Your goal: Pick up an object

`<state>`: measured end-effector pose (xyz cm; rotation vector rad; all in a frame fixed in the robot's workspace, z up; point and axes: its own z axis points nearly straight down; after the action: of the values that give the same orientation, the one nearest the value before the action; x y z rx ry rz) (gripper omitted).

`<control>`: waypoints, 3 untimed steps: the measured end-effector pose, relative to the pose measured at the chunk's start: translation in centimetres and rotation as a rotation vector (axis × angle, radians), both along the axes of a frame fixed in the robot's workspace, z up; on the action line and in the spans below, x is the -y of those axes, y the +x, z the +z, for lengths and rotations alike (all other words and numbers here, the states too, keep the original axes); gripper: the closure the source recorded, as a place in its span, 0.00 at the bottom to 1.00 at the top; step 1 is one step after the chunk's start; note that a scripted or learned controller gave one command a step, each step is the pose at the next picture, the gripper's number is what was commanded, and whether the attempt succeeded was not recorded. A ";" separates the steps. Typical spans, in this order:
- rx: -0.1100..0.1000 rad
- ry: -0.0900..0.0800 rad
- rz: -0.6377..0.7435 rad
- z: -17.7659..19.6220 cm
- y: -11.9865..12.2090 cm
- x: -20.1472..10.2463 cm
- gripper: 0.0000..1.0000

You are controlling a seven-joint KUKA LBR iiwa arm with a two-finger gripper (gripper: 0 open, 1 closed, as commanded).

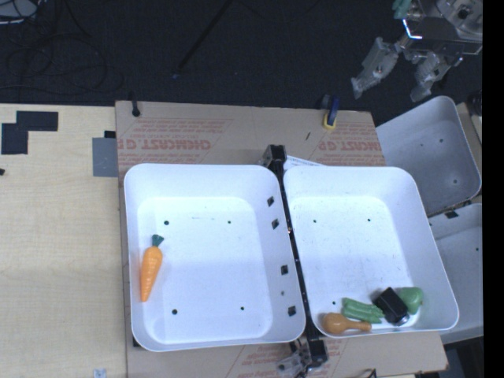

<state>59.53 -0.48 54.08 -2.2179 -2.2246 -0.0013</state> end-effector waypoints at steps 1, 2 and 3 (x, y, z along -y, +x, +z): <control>-0.002 -0.003 -0.007 -0.4 5.0 6.1 0.00; -0.005 0.003 0.015 -0.5 4.7 -13.8 0.00; -0.022 -0.005 -0.001 -21.7 4.6 -15.2 0.00</control>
<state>64.15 14.74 32.34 -2.2111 -2.2147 0.0283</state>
